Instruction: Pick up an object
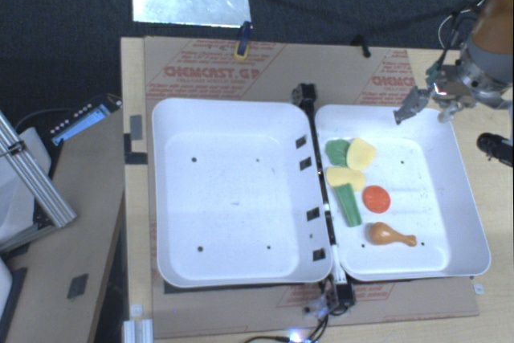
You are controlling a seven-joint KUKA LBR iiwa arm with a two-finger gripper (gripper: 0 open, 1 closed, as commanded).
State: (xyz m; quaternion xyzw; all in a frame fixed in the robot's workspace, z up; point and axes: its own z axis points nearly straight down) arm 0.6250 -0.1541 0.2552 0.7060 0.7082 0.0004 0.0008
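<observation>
Right bin (450, 197), left portion: a cluster of toy foods comprising a green piece (337, 149), yellow piece (361, 153), green stick (348, 204), red disc (376, 198) and brown drumstick (390, 235). The jaws (427, 107) hang spread apart and hold nothing, above the bin's far rim. Left bin (233, 189) adjoins on the tabletop (209, 68).

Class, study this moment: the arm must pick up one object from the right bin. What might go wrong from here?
1. The green pieces and yellow pieces lie bunched together, so a grasp may catch two or slip.
2. They sit beside the divider, which could block the hand.
3. The brown drumstick tapers and may slip out.
</observation>
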